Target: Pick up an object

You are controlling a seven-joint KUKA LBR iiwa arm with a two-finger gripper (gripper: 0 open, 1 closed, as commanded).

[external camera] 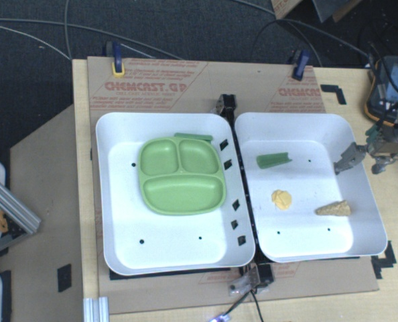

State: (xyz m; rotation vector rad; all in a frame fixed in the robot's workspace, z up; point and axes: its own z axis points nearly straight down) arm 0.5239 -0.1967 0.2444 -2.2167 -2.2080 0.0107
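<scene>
gripper waits at the right bin's edge

the gripper hangs over the right rim of the right bin, at the arm's tip. its fingers seem slightly parted with nothing between them, though they are small and hard to read. left of it lies a green block. below and left sits a yellow lump, and nearer below, a tan wedge. far left, the left bin holds a green divided plate.
</scene>
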